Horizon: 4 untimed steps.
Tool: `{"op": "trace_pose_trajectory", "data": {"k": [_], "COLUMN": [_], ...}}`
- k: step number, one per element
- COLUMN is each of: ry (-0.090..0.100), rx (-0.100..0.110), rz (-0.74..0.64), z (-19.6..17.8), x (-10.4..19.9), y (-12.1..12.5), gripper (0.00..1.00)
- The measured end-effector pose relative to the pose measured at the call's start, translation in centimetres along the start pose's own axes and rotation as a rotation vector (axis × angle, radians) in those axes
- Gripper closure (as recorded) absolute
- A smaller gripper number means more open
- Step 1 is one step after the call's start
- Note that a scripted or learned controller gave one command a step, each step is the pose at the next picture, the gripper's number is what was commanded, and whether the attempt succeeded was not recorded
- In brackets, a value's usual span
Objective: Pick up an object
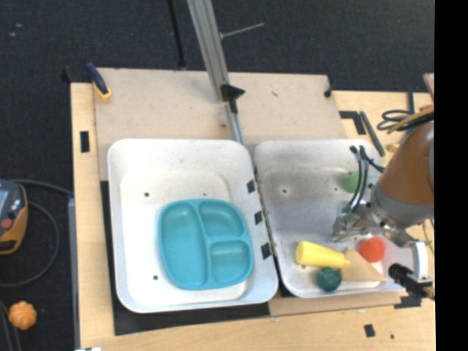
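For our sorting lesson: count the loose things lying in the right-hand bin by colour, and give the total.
Yellow: 1, the yellow cone-shaped piece
Teal: 1, the teal ball
Orange-red: 1, the orange-red ball
Green: 1, the green thing, partly behind the arm
Total: 4

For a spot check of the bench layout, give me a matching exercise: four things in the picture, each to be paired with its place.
Things:
1. turquoise divided plate
2. yellow cone-shaped toy
3. dark teal ball
4. small orange pumpkin-like toy

Places:
A. near edge of the right bin, just below the yellow toy
B. outside both bins, at the bench's near left corner
C. in the left bin
D. in the right bin, lying on its side left of the red-orange ball

Pairs: 1-C, 2-D, 3-A, 4-B
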State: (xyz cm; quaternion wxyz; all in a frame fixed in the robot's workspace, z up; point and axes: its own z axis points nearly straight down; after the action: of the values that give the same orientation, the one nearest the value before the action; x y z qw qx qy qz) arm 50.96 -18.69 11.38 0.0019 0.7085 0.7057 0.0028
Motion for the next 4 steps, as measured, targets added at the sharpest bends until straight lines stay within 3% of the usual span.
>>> {"op": "trace_pose_trajectory", "data": {"k": [3,4], "ry": [-0.005,-0.002], "rx": [-0.002,0.004], "rz": [-0.008,-0.01], "z": [-16.1,-15.5], "x": [-0.3,4.0], "y": [1.1,2.9], "gripper": [1.0,1.0]}}
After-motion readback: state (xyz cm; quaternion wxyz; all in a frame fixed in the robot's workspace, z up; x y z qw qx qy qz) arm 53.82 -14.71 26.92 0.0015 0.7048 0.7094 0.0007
